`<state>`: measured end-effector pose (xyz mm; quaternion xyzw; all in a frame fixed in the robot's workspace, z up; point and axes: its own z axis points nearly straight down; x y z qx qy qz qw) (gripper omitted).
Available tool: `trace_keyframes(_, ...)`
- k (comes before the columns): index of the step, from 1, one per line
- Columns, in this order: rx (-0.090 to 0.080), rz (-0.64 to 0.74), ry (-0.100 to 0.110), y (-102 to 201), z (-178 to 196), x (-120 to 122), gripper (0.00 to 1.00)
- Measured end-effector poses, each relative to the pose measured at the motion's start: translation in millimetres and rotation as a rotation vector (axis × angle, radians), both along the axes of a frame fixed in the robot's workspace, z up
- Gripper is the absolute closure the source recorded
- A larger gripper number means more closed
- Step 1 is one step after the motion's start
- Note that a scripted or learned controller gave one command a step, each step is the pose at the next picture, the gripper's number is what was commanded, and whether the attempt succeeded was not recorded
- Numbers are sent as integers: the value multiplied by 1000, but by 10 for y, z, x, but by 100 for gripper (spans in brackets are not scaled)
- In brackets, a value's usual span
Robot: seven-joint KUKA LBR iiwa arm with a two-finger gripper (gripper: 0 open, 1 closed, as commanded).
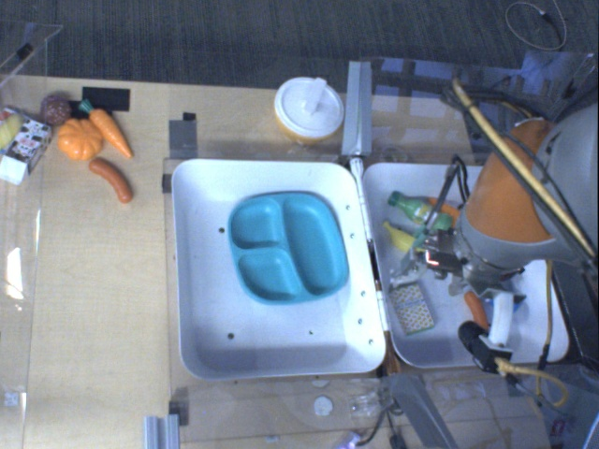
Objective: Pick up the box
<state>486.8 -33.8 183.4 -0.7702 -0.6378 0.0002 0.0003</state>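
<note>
From the camera above, the pale wooden table [94, 279] carries two shallow white bins side by side. The left bin [201, 335] holds a blue divided tray [285, 246] with three compartments, lying a little askew near the bin's middle. The right bin [412, 349] is partly covered by the grey arm [571, 166] with its orange band [501, 204], which reaches in from the right and hangs over the bin's middle. The pincer [432, 255] sits low over the bin's floor, just above the box, with a small red light showing on its body; whether it is apart or together cannot be told from this slant, and nothing is seen between its tips. The box [412, 307] lies flat on the floor of the right bin, near the bin's left wall and toward the front edge. It is a small flat rectangle, slightly turned, with a grey face covered in a fine speckled or checked pattern and a paler border. Behind it, toward the back of the bin, lie a green bottle [416, 206] and a yellow piece [401, 238] close beside the pincer; a thin orange-red item [474, 309] lies right of the box, partly hidden by the arm. Behind the bins stands a white lidded cup [309, 108]. At the table's far left lie a small orange pumpkin [79, 138], a carrot [112, 131], a sausage [112, 180] and a dark round fruit [56, 109].
</note>
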Motion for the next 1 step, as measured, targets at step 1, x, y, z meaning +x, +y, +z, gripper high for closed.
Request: trace_keyframes(1, 0, 0, 0, 0, 0, 0, 0)
